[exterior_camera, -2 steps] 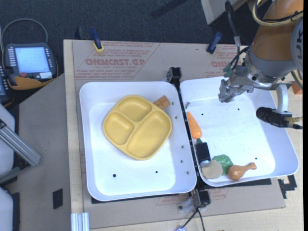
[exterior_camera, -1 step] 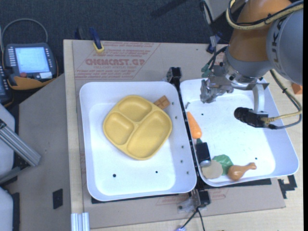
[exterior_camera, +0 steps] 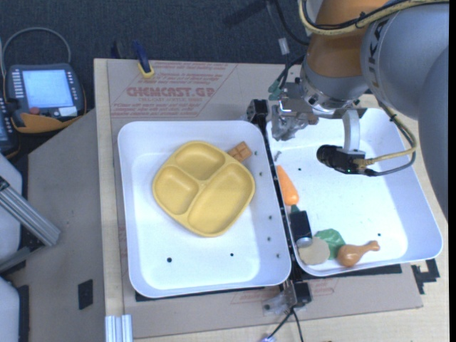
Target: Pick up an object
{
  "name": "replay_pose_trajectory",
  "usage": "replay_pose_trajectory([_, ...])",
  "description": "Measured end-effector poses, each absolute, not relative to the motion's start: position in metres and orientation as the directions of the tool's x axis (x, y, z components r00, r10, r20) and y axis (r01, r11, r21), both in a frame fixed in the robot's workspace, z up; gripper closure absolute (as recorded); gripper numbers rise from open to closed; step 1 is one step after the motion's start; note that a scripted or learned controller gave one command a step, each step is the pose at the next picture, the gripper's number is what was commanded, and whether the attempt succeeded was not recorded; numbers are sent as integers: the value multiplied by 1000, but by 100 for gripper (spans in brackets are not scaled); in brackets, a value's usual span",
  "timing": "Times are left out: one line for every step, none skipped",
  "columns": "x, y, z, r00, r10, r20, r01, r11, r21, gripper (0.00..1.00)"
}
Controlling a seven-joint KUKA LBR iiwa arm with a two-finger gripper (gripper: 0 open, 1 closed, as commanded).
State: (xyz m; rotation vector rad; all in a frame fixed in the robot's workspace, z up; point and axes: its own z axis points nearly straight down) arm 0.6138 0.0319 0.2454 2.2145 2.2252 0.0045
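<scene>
Tool poised over far left corner of right bin; cannot tell its state, nothing seen gripped. Nearest candidate: orange carrot against that bin's left wall, probably light, stiff, smooth plastic; best pinched across mid-body. Wall crowds one side, open floor to its right. Black block, green piece, drumstick clustered at near edge. Yellow divided plate in left bin.

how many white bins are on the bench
2: the left bin holds a yellow plate; the right bin sits beside it, under the arm.
</scene>
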Motion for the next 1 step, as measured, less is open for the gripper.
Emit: replay_pose_trajectory([632,87,244,-5,1000,1,1000,5,3,100])
